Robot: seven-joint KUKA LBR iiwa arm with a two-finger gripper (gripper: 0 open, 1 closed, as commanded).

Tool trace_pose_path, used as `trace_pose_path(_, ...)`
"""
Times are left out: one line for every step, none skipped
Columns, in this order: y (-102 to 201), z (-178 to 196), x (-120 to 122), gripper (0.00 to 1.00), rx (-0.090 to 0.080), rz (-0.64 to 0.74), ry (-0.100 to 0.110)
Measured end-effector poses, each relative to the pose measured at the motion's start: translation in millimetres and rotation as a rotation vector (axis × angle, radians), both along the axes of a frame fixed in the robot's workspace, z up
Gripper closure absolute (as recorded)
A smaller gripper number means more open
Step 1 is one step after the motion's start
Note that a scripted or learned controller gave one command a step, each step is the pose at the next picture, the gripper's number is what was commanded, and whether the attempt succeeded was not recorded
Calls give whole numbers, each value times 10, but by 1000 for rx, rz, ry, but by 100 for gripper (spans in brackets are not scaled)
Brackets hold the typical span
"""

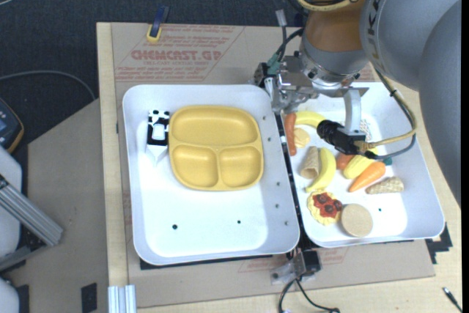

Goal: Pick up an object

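Left bin (146, 216), yellow tray (216, 145), right bin (418, 220), toy food (344, 172)

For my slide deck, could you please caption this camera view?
KUKA arm reaches over the right bin of toy food; yellow tray in the left bin.

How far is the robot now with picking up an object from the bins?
Done: the arm has reached over the right white bin, and its gripper is low at the far left corner, beside the orange carrot-shaped toy. In hand: nothing visible between the fingers. Left: grasping and lifting; the toy food and the yellow divided plate all lie in their bins.
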State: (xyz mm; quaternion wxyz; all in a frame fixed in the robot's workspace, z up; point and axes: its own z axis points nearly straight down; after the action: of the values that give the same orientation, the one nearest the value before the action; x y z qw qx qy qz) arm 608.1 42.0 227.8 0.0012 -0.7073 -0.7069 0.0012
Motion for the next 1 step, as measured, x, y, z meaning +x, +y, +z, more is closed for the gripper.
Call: trace_pose_path(-47, -110, 126, 100, -1, -1, -4)
